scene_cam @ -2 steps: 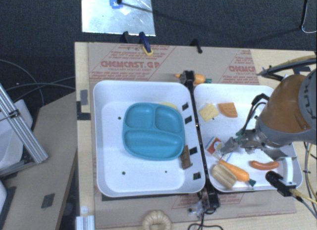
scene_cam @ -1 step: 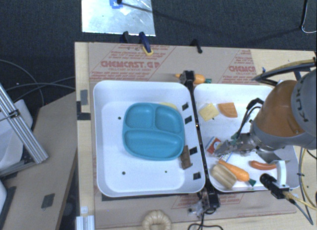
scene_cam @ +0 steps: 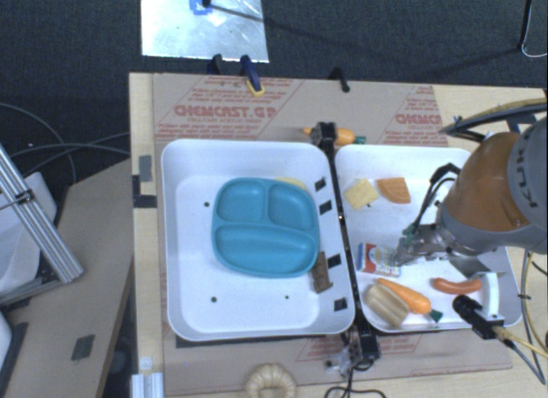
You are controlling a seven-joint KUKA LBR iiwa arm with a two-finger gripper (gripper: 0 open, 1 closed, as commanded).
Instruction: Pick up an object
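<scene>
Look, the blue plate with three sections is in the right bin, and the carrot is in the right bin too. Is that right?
Not quite. The camera view shows the blue plate lying in the left bin. The carrot really is in the right bin.

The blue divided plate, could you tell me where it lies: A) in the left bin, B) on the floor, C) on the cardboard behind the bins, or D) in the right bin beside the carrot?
A: the blue divided plate lies flat on the floor of the left bin, while the carrot lies in the right bin, across the divider.
</scene>
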